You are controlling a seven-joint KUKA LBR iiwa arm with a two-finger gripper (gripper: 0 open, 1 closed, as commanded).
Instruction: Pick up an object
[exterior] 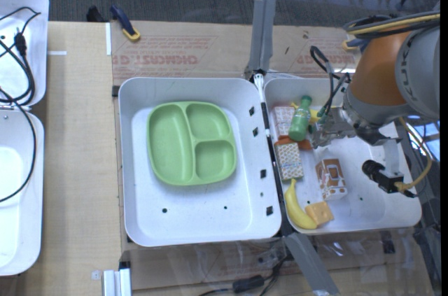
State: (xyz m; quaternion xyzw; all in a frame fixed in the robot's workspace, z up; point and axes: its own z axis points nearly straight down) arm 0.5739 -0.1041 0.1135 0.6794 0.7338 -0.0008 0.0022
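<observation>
A: The end effector point(323, 130) hung low in the right bin point(392, 217), just beside the green bottle point(300, 120). Whether it was wide or narrow I couldn't tell; nothing showed between it.

B: Risk?

A: Crowding. The bottle lay touching the snack packets point(287, 141), with the banana point(297, 207) and a small carton point(330, 177) near. A descent off-centre could have nudged the bottle aside or closed on a packet edge and slipped.
</observation>
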